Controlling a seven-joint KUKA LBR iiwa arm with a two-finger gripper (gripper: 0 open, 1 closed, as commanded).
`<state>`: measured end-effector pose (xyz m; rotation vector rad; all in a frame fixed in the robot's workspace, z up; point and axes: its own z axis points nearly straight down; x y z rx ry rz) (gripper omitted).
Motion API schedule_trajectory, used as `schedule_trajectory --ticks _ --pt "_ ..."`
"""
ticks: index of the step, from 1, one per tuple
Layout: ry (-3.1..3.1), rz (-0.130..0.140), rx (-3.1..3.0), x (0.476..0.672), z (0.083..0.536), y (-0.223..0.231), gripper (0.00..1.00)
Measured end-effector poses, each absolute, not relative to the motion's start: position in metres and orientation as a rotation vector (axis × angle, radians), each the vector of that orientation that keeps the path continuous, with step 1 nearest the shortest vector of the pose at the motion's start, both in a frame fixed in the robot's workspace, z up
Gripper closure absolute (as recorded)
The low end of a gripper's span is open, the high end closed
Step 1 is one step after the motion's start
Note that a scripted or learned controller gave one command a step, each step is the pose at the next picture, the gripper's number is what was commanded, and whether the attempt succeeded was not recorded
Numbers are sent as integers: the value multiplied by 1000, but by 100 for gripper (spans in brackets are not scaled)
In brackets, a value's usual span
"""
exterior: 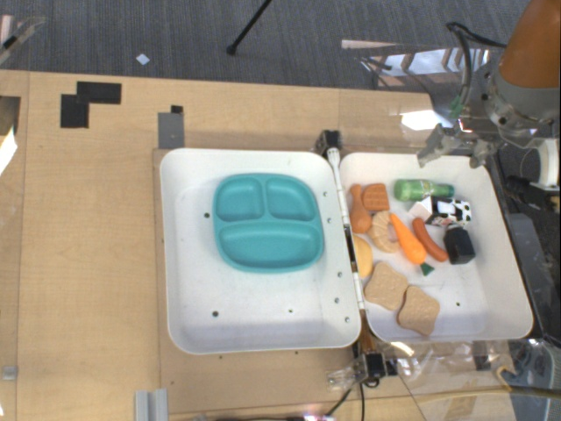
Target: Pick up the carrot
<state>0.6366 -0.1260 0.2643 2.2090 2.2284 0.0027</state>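
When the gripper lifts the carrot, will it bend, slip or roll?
The carrot looks like a moulded toy, so probably stiff and light. Its surface seems smooth and its body tapers, so it may slip toward the thin end. Being round, it might roll, though the sausage lying beside it could stop that.

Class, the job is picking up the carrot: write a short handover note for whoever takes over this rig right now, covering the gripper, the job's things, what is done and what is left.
Gripper: above the far edge of the right bin, holding nothing; its finger state cannot be made out.
Carrot: lies in the right bin, slanted, green end nearest the camera, between a round biscuit and a sausage.
Left bin: holds a teal tray.
Done: nothing yet; the carrot lies in the bin.
Left: bring the gripper down over the carrot, close on it and lift. Neighbours crowd it, so the grasp may be tight.
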Motion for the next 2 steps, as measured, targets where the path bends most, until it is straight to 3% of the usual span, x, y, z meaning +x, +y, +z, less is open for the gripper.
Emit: schedule_trajectory --ticks 1,2 --pt "2455 0 1960 586 181 -102 0" --pt "2358 10 2060 581 89 -123 0"
